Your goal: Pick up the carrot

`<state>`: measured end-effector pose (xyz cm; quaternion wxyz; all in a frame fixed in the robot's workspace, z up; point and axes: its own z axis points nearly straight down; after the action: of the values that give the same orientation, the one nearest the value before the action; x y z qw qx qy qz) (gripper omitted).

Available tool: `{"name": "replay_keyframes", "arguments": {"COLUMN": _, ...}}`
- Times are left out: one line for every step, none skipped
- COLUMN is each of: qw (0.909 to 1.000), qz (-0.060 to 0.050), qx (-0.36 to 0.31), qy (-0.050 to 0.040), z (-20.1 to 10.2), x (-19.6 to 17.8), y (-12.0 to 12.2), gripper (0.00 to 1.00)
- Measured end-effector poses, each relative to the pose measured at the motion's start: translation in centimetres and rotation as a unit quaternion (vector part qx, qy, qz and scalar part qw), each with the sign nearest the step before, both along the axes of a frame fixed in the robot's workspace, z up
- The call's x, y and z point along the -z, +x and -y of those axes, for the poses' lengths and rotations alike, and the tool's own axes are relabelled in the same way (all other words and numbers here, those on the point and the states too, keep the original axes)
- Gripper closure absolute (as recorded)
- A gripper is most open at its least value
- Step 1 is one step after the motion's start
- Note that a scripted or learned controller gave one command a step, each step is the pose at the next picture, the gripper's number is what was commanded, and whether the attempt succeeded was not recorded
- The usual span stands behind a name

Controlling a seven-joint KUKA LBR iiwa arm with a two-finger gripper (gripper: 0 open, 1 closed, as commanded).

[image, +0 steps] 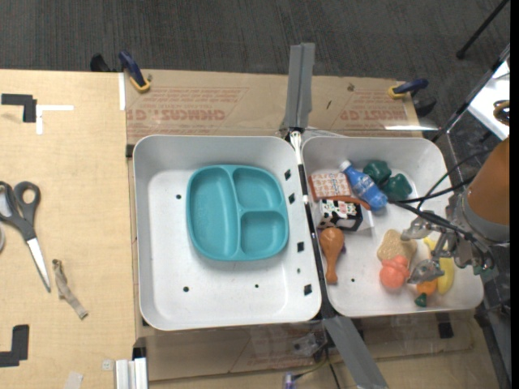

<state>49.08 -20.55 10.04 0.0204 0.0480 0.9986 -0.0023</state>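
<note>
Lying on the bench at the far left are scissors [24,225]. Next comes the left bin [154,241] with a teal plate [238,213] in it. The right bin [345,298] holds a chicken leg [332,245], a bottle [363,186] and the carrot [394,275], low down near the front. The gripper [434,259] is just right of the carrot, its jaws apart, gripping nothing.

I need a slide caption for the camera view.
Gripper over right bin by carrot; teal plate in left bin.

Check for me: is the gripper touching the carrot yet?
Cannot tell. In the camera view the gripper overlaps the carrot at the right bin's front corner; neither contact nor gap shows plainly.
</note>
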Motion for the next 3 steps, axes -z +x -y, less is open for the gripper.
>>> {"name": "replay_keyframes", "arguments": {"qw": 0.9997, "qz": -0.014, "qx": 0.018, "qy": 0.0021, "z": -2.0, "x": 0.5, "y": -0.9, "gripper": 0.0}}
{"name": "replay_keyframes", "arguments": {"qw": 0.9998, "qz": -0.01, "qx": 0.017, "qy": 0.0008, "z": -2.1, "x": -0.6, "y": -0.6, "gripper": 1.0}}
{"name": "replay_keyframes", "arguments": {"qw": 0.9926, "qz": -0.018, "qx": 0.12, "qy": 0.0056, "z": -5.7, "x": -7.6, "y": -0.4, "gripper": 1.0}}
